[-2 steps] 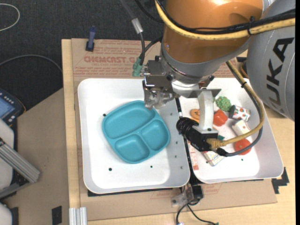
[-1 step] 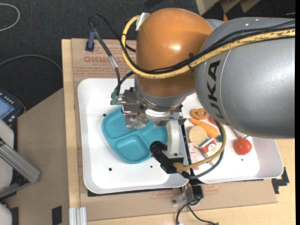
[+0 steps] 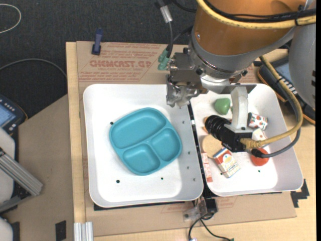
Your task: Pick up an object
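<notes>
My gripper [image 3: 178, 97] hangs under the big orange wrist, over the ridge where the two white bins meet, near their far edge. Nothing shows in its grasp. The right bin [image 3: 286, 177] holds a green rounded piece [image 3: 221, 105], a small white and orange carton [image 3: 226, 162], a tan disc [image 3: 210, 144], a red piece [image 3: 259, 158] and a white box with red marks [image 3: 258, 120]. All of these lie right of and nearer than the gripper. A blue divided plate [image 3: 145, 140] lies in the left bin [image 3: 98, 134].
The bins stand on a brown cardboard sheet [image 3: 120, 62] with a blue clip [image 3: 97, 41] at its far edge. Cables and grey equipment lie around the bench. The arm's bulk covers the right bin's far side.
</notes>
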Available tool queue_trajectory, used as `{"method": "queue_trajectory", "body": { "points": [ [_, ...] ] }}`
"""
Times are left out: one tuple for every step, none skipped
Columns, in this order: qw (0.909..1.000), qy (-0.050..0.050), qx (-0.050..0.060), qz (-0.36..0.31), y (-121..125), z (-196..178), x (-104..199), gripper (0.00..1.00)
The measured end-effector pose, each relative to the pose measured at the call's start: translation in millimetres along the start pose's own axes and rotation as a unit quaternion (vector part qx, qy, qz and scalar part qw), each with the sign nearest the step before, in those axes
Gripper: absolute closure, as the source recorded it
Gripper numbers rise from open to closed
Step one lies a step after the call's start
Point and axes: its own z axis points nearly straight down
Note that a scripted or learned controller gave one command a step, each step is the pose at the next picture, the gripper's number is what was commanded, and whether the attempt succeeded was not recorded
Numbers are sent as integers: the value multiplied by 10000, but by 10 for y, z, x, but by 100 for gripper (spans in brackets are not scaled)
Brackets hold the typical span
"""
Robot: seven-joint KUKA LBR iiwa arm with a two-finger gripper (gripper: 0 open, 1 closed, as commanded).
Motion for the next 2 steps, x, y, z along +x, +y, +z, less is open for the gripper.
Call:
{"method": "queue_trajectory", "body": {
  "points": [
    [10000, -18, 50, -25, -5, -36, 31, 100],
    [10000, -17, 39, -29, 1, -138, 37, 100]
  ]
}}
